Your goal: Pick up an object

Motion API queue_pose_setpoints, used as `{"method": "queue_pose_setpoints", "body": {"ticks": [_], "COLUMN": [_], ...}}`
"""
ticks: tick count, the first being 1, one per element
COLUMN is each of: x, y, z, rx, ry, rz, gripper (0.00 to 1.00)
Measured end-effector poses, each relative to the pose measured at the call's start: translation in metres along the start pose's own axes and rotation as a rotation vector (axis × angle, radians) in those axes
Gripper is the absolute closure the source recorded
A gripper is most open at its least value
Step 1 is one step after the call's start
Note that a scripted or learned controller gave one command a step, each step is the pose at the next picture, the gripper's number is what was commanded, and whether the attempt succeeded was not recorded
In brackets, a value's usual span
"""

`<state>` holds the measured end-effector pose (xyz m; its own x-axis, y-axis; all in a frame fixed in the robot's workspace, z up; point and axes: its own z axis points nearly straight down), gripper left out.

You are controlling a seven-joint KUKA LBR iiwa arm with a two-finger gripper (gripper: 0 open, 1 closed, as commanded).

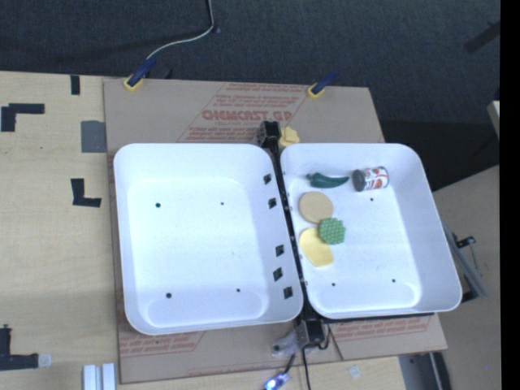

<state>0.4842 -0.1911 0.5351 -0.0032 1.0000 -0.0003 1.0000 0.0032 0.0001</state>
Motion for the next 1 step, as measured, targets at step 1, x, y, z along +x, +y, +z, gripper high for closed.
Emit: {"method": "queue_pose_setpoints", "body": {"ticks": [1], "x": [-0.0338], "y": [-0.0002], "z": [0.0005], "rx": [-0.001], "ry": [-0.002], "rz": [0.004], "gripper": [1.0]}}
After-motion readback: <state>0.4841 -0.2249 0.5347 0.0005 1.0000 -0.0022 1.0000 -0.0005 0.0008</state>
